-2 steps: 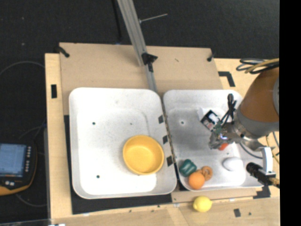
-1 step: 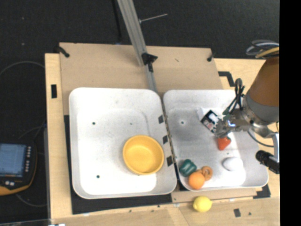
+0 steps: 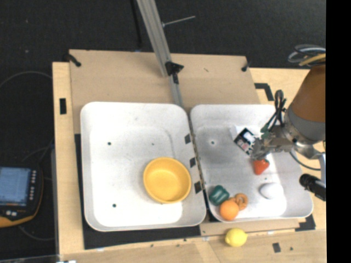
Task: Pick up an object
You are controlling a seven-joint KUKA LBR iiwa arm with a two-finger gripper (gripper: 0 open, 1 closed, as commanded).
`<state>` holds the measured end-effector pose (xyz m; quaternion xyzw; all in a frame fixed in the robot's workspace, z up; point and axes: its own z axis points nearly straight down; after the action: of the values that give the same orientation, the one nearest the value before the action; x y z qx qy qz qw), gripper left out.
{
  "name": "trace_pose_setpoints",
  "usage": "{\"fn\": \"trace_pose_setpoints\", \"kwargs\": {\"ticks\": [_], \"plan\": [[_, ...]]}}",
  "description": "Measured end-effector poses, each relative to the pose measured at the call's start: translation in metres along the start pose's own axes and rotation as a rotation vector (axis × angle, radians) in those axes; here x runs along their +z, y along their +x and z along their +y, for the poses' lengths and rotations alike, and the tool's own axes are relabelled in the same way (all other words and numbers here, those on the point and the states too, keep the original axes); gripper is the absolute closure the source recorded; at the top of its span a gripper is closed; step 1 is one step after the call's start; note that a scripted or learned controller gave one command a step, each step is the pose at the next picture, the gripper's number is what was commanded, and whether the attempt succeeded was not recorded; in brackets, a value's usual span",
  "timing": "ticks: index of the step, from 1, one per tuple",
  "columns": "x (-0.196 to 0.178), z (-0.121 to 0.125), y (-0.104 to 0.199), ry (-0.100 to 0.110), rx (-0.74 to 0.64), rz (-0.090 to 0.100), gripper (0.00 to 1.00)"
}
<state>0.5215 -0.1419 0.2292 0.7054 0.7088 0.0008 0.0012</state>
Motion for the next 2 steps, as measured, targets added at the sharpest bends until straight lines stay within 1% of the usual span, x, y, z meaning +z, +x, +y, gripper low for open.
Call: {"fn": "trace_pose_setpoints", "kwargs": {"ticks": [2], "plan": [[0.004,-0.003,0.122,0.002,-0.004,0.002,1.00]]}}
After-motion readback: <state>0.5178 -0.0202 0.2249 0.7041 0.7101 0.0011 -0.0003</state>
